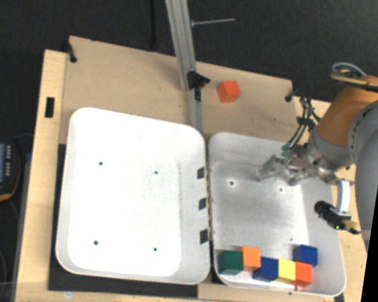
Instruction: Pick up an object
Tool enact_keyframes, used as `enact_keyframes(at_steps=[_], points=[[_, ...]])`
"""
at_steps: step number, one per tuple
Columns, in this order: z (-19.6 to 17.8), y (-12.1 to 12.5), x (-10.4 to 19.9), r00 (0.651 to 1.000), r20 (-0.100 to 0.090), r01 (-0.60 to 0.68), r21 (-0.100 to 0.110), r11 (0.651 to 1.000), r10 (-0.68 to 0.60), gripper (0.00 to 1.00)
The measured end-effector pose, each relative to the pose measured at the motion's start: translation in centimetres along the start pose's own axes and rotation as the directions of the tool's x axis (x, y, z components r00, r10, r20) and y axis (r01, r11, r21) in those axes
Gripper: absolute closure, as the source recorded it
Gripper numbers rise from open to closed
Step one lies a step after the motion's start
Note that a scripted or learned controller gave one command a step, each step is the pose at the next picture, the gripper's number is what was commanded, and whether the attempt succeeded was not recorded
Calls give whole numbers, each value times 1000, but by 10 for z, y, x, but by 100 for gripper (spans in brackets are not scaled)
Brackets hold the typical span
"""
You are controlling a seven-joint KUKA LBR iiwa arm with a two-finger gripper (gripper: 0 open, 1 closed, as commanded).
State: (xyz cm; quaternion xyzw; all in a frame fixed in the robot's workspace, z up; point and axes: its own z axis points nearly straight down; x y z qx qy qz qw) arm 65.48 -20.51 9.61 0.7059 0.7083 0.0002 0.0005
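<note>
Blocks (pixel 269 266) in right bin (pixel 253 192)

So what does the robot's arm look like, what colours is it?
The arm is thick and rounded, grey with an orange band above the wrist. Thin dark cables run down beside the band toward the gripper, which is small, metal-grey and spindly. A pale looped cable sits on top of the orange part.

Wooden bench (pixel 42 159) bearing two shallow white bins side by side, left bin (pixel 70 185) and right bin (pixel 246 149); an orange cube (pixel 228 91) rests behind them.
</note>
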Motion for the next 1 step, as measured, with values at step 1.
enact_keyframes(at_steps=[1], points=[[-224,-15,18,1000,3,1,-10,1000,-1,0]])
